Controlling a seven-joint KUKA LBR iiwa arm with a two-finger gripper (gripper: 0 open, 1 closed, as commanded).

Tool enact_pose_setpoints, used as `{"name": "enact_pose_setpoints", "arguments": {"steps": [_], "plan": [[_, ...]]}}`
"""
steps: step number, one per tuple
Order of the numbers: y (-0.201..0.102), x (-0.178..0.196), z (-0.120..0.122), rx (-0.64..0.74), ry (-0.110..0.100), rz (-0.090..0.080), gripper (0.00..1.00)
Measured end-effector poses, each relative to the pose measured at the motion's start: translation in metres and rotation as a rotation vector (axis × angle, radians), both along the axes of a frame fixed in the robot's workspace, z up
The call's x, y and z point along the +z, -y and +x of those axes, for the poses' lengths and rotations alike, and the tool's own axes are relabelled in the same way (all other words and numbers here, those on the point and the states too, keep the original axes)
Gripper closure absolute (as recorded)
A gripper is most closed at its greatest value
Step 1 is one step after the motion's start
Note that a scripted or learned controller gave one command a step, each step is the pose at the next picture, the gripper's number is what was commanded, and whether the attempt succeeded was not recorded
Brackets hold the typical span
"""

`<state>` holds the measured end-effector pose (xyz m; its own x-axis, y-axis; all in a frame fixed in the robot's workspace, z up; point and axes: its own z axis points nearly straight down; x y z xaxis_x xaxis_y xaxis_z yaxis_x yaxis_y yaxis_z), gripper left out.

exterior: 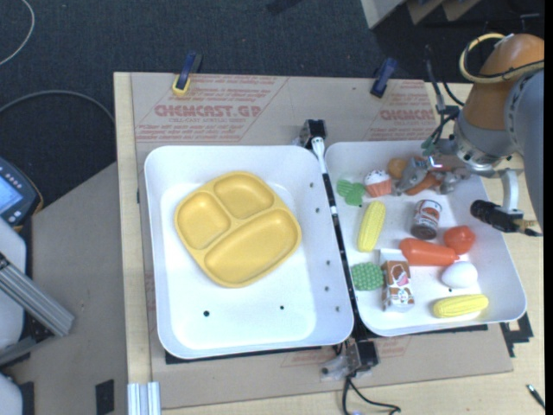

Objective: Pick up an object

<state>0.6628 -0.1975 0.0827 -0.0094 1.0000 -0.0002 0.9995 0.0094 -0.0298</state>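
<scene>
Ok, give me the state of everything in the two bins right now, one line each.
yellow divided plate: flat in left bin, nothing on it
upright corn cob: lying in right bin
lower corn cob: lying by the front rim
can: lying on its side
carrot: lying flat
egg: resting beside the carrot
gripper: low over right bin's far end

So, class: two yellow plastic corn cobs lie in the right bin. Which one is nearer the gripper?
The yellow plastic corn cob standing lengthwise near the bin's left wall is nearer the gripper. The other corn cob lies crosswise at the near edge, beside a white egg.
</scene>
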Motion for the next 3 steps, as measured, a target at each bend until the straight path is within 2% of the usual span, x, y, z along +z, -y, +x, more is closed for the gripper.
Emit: {"name": "enact_pose_setpoints", "arguments": {"steps": [1, 2, 3], "plan": [[0.003, 0.01, -0.002, -0.01, 0.003, -0.002, 1.0], [-0.063, 0.07, -0.1, -0.008, 0.027, 0.005, 1.0], [-0.163, 0.104, -0.081, 0.002, 0.037, 0.005, 1.0]]}}
